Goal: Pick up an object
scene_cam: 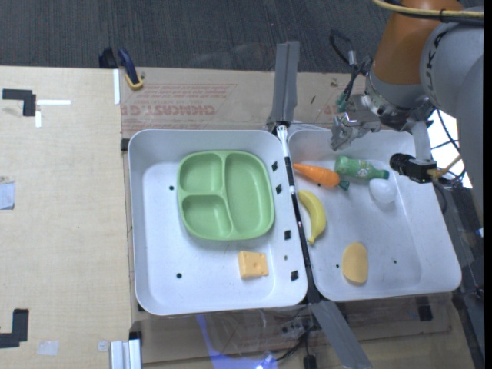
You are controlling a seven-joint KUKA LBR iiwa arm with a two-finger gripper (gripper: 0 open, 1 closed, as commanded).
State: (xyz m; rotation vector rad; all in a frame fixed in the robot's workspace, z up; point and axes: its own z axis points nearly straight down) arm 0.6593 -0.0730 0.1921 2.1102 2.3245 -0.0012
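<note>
A: While the arm is reaching in from the right, we are seeing its gripper hanging over the far left corner of the right bin. Are we able to read the fingers?

B: We are not; they are showing as a small dark cluster, so we cannot tell whether they are wide or narrow, and we are seeing nothing between them.

A: What are we finding beneath it?

B: We are looking at a carrot lying just near of the gripper, its tip pointing left toward the divider. A green bottle is lying on its side right beside the carrot, apparently touching it, with a white object just to its right.

A: And nearer to us?

B: A banana is curving along the left wall of that bin, and a tan oval piece is sitting near the front, well apart from the gripper.

A: And the left bin?

B: We are seeing a green divided plate resting in its middle and a yellow cheese wedge lying just near of the plate. Both bins are sitting side by side on the desk.
</note>
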